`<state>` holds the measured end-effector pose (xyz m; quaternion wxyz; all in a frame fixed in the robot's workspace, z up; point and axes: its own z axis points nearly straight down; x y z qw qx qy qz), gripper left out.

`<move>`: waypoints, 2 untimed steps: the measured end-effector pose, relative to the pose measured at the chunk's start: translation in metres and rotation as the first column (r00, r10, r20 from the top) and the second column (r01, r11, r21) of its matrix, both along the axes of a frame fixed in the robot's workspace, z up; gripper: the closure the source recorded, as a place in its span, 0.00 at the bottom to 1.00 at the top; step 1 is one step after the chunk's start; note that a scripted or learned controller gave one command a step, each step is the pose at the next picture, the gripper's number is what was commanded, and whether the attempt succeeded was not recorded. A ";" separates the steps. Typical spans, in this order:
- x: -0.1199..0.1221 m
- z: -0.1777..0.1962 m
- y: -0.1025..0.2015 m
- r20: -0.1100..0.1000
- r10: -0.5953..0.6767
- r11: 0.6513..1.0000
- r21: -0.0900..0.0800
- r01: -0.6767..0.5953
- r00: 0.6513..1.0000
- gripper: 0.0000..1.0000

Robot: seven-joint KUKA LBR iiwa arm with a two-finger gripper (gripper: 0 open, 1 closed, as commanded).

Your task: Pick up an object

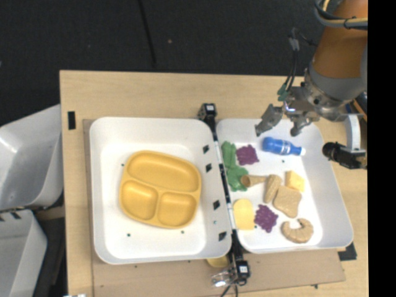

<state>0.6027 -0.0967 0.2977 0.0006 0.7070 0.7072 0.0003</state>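
Wooden worktop point(74, 91) with two white bins. Yellow tray point(161, 188) in the left bin point(99, 228). Blue bottle point(281, 146) near the far edge of the right bin point(337, 228); pincer point(283, 122) spread wide just above it, gripping nothing. Toy food nearer the bottle's front side.

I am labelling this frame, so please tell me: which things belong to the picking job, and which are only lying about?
Belonging to the job:
- two-finger gripper, fingers spread, holding nothing
- blue plastic bottle, lying just below it
- right white bin of toy food: purple grape bunches, yellow cheese wedge, tan bread slice

Lying about:
- yellow divided tray
- left white bin
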 end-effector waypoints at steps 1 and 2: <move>-0.030 -0.030 0.146 -0.003 0.016 1.000 0.006 -0.016 1.000 0.00; -0.076 -0.025 0.213 -0.004 0.010 1.000 0.003 -0.010 1.000 0.00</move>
